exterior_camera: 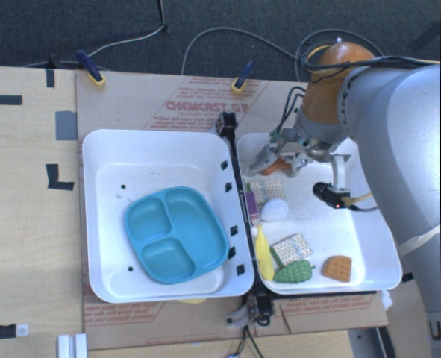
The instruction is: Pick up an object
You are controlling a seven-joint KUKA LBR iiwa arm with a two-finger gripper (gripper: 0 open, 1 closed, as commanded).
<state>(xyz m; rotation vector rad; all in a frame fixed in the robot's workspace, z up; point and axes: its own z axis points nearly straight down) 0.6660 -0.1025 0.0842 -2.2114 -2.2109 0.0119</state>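
Note:
My gripper [280, 159] is low over the far left part of the right bin [369, 233], under the orange wrist band. A small orange object [274, 169] lies right beneath it, partly hidden by it. Close in front are a speckled packet [265, 191] and a white egg-shaped thing [274, 209]. Nearer the bin's front lie a yellow banana-like piece [263, 252], a checkered square [291, 246], a green lumpy toy [295, 272] and an orange waffle [338, 268].
The left bin [101, 200] holds a blue divided plate [175, 233]. A black divider [233, 192] with clips runs between the bins. A black fitting with a cable [330, 194] hangs from the arm over the right bin. The big grey arm covers the right side.

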